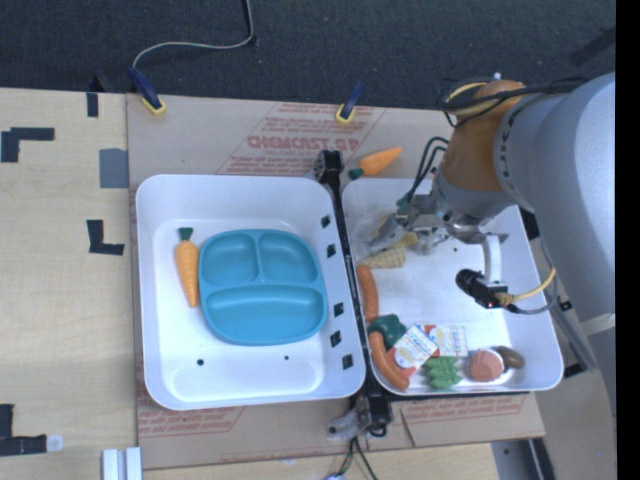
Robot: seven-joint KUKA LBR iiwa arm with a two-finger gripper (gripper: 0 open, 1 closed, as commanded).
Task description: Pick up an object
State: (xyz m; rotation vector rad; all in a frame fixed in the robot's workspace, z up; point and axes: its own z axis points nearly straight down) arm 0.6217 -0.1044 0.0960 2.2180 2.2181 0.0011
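Note:
My gripper (392, 234) hangs low over the upper left part of the right bin (520, 268), just above a pale yellow food piece (390, 258). Nothing shows held in it. An orange sausage (368, 290) lies along the bin's left wall below the yellow piece. At the bin's front lie another sausage (387, 361), a dark green toy (386, 327), a small printed packet (415, 346), a white packet (451, 339), a broccoli (440, 371) and a pinkish round toy (485, 365). A carrot (380, 160) rests on the bench just behind the right bin's far rim.
The left bin (160, 348) holds a blue divided plate (265, 286) and a carrot (186, 268) beside its left side. A black divider (340, 258) runs between the bins. My grey arm (560, 168) covers the right bin's upper right.

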